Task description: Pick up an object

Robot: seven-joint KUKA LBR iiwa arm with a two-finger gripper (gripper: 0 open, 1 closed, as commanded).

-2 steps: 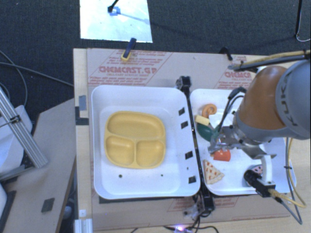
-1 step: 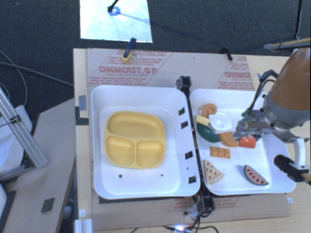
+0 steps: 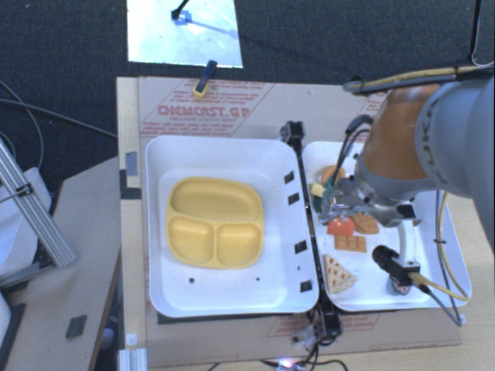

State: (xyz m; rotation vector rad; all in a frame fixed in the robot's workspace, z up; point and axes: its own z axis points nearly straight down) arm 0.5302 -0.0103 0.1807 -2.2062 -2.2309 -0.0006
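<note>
The gripper [image 3: 331, 204] hangs low in the right bin [image 3: 456, 263], directly above the red toy food piece [image 3: 340, 226], which lies just toward the bin's near edge.

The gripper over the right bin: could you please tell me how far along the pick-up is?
Done: the arm has reached in, and the gripper is low over the toy food in the right bin. In hand: it sits by a red piece, but a grasp cannot be confirmed. Left: lifting something; the waffle piece and pizza slice lie in the bin. The yellow divided tray sits in the left bin.
</note>
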